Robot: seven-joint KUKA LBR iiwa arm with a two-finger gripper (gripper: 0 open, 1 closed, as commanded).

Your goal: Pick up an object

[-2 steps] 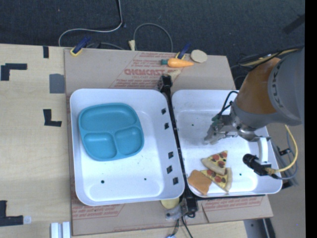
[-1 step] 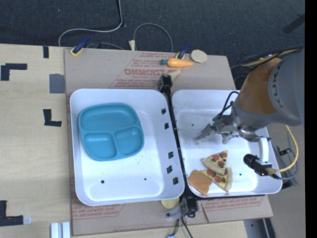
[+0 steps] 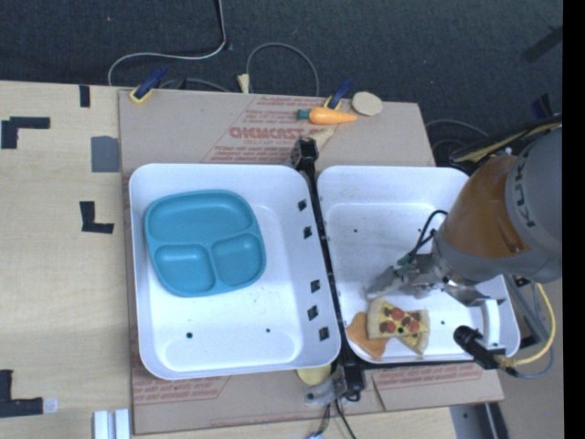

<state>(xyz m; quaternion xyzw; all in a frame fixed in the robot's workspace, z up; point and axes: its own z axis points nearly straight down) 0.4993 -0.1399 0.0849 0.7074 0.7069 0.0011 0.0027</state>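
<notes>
Two white bins sit side by side on the counter. We see the arm reaching into the right bin, with the claw low and just above the pizza slice, the likely target. We cannot tell whether the claw is spread or pressed together; the wrist hides its tips. Nothing visible is pinched in it.

We judge the step as approach, just before the grasp: the slice lies flat on the bin floor at the near edge, close to the divider. Next move calls for a short drop onto the slice and a firm close. Risk we see: the slice is flat and thin, so the tips may slide over it, and the bin wall is close.

Contents, quick:
- Left bin holds a blue divided plate in its far half, three compartments, nothing in them.
- Right bin holds the pizza slice, with an orange flat piece touching its left side; we cannot tell what that is.

Outside the bins, on the cardboard behind them, lie a toy carrot and a tan disc just beside it.
</notes>
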